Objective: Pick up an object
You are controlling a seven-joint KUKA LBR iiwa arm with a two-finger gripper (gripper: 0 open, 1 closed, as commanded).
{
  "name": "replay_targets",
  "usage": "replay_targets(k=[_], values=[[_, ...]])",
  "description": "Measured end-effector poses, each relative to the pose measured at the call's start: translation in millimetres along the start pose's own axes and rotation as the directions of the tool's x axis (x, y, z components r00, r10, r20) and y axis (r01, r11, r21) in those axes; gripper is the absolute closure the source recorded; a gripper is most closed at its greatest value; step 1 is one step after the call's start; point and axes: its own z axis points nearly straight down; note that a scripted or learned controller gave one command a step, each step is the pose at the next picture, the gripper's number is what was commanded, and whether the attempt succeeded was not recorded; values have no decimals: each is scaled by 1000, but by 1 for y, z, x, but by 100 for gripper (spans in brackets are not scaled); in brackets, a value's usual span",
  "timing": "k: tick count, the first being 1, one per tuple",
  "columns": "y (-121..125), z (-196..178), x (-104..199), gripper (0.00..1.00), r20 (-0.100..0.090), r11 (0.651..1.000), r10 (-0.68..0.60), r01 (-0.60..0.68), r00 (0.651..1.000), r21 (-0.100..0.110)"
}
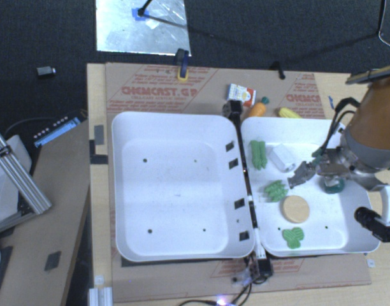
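A robotics lab: white bins point(176, 183) on cardboard-covered bench point(157, 91), aluminium framing point(16, 183), loose cables point(246, 40).

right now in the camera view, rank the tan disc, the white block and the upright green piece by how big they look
1. tan disc
2. white block and upright green piece: they look about alike, so I won't rank them.

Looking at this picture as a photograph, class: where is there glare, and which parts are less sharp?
In the camera view, the metal sheet on the dark floor carries bright glare streaks; the white bins look evenly lit, with soft shading under their rims; the gripper and the small green pieces beside it are a little soft, so fine detail there is hard to read.
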Motion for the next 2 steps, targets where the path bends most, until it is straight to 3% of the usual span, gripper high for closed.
replay_targets(k=[1,2], values=[[-7,139,-9,0,-1,1000,3,-3,1000,8],[-4,122,-9,100,0,1000,1,-1,1000,-2]])
